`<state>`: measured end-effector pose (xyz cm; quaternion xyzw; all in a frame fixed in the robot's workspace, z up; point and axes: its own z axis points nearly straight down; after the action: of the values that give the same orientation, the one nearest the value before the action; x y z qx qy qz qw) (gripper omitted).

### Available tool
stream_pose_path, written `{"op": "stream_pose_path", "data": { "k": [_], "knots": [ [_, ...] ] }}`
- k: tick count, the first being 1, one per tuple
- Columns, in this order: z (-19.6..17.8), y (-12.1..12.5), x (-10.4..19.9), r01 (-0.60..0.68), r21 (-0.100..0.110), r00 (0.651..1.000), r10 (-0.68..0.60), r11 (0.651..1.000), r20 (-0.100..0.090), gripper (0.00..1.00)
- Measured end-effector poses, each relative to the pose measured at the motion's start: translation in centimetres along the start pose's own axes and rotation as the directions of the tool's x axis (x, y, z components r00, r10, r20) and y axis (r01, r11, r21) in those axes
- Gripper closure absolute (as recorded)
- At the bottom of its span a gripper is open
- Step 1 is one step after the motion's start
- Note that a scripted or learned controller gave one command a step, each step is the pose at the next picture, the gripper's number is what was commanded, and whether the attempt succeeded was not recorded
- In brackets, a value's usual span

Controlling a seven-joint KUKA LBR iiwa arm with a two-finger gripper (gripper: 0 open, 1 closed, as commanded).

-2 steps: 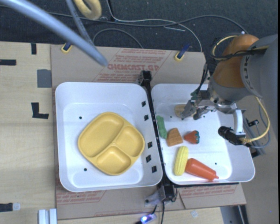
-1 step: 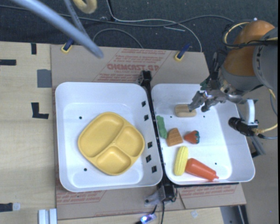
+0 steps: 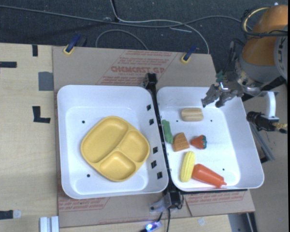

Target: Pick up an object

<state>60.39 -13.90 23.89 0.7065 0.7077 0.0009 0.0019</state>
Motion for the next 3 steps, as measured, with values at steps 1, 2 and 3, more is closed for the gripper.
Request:
{"op": "stream_pose_path", "data": {
  "k": [1, 2, 3],
  "knots": [
    [1.0, 0.0, 5.8, 0.002, 0.005, 1.000, -0.002, 1.000, -0.001, 1.00],
    [1.7, 0.1, 11.1, 0.004, 0.006, 1.000, -0.004, 1.000, -0.002, 1.00],
    [0.8, -1.3, 16.0, 0.004, 0.006, 1.000, -0.004, 1.000, -0.003, 1.00]
  ]
}}
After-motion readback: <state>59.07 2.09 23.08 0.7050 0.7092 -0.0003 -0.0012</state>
